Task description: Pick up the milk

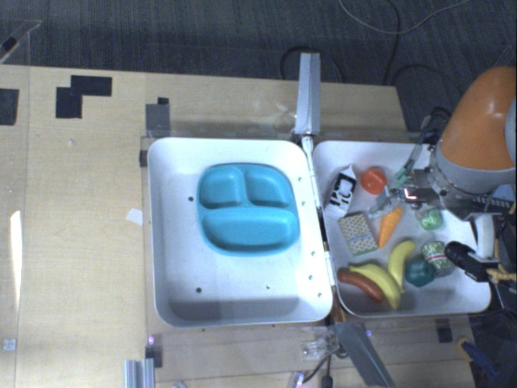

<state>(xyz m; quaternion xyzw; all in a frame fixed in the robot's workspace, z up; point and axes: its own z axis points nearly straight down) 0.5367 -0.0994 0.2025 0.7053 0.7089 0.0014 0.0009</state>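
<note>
The milk (342, 191) is a small white carton with a black panel bearing white marks; it lies tilted in the right bin (404, 307), at that bin's far left corner, just beside the wall shared with the left bin (170, 241); nothing grips it. Just right of it sits a tomato (372, 179); nearer the camera lie a patterned box (357, 233), a carrot (389, 225), a banana (396, 268) and a sausage (360, 284) touching the banana; a teal cup (419, 273) and a green-labelled can (437, 255) lie to the right. The claw (410, 192) hangs over the bin's far right part, well apart from the milk; whether it is wide or narrow I cannot tell. The arm (482, 128) shows its orange band at the right edge. The left bin holds a blue divided plate (246, 208). Both bins rest on a pale wooden counter (81, 217) with black marks at its far left; beyond it is dark carpet (161, 14) crossed by a thin cable (388, 14).
</note>
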